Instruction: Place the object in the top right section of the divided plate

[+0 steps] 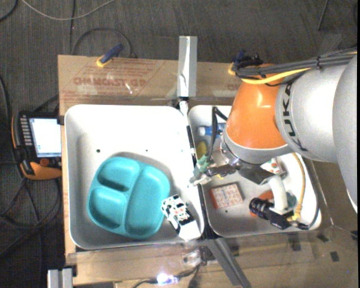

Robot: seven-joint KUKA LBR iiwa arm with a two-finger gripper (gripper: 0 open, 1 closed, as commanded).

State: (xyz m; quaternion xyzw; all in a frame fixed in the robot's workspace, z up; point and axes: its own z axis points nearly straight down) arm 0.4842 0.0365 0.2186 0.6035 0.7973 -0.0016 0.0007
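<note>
1. The arm point(288, 113) hangs over the right bin point(309, 221), and its bulk hides the gripper, so no telling what the tool is doing.
2. The plate point(129, 197), teal, sits in the left bin point(78, 131).
3. A black-and-white toy point(177, 212) lies just beside the plate's right edge.
4. A waffle-like square point(225, 195) lies in the right bin.

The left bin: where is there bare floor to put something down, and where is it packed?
The left bin has bare floor along its far edge, above the teal divided plate, and a strip along its left wall. Its near right corner is crowded: a black-and-white toy sits against the plate. The right bin is cluttered under the arm.
</note>
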